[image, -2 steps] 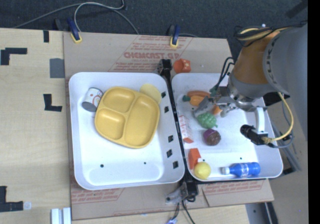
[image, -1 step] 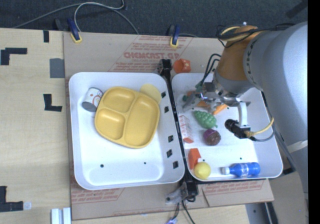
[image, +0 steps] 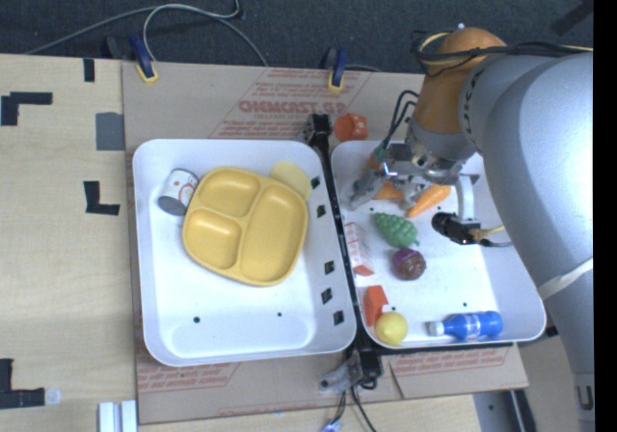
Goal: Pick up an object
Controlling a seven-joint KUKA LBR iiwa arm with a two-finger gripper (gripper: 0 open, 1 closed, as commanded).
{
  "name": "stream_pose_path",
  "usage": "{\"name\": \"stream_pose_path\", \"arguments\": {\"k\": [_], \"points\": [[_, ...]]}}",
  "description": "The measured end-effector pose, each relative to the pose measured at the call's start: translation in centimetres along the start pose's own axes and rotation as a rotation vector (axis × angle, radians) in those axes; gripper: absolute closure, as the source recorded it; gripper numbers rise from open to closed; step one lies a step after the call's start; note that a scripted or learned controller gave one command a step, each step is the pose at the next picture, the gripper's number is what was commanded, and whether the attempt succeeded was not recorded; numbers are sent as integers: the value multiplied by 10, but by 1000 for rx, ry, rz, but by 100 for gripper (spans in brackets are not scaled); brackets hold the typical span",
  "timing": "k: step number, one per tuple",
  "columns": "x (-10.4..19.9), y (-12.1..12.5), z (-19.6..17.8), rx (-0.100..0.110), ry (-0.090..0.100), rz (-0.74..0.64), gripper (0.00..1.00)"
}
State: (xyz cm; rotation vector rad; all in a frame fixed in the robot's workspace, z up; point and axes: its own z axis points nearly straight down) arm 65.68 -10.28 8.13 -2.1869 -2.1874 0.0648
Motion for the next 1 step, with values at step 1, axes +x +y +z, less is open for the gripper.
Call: {"name": "stream_pose_path", "arguments": {"k": [1], "points": [[-37,9,-4,-54,-6,0,0]]}}
